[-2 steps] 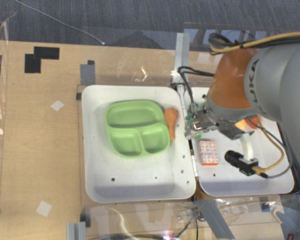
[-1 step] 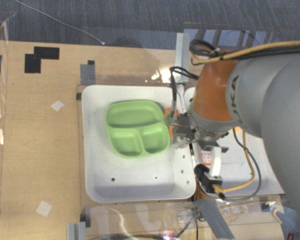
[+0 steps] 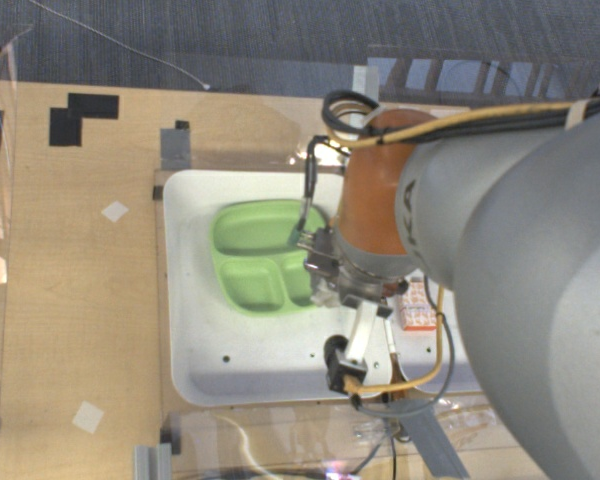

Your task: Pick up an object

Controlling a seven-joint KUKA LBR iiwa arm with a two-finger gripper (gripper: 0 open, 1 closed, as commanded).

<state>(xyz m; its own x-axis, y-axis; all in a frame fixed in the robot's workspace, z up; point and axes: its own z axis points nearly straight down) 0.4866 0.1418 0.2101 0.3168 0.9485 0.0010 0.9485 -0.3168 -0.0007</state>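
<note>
**Entry: one arm, pick-up attempt, descent stage.**

1. Pincer. Low over the white bin, under the orange wrist band. The wrist hides its tips from the camera, so I cannot tell whether it is released, clenched or grasping anything.

2. Green tray. Likely the task's thing. A shallow moulded dish with compartments split by raised ridges, lying flat on the bin floor. Its near edge sits directly beneath the pincer. The rest spreads out from the pincer on the side away from the arm. Whether the two touch cannot be made out.

3. Red-and-white packet. Behind the pincer on the arm's side, partly covered by the wrist, well apart from the tray.

4. Table. Pale wood, carrying the bin. It lies beyond the tray as seen from the pincer.

**Handling note (judgement).** The step in hand appears to be seating on the tray's rim. The tray is wide and thin-walled, so only a rim or a ridge offers a hold. The pincer should straddle that edge squarely, come down until the wall is well between the pads, then close firmly. A one-sided hold will let the tray swing, so the lift should be slow and straight up. A shallow bite is likely to slip off the smooth plastic.
</note>
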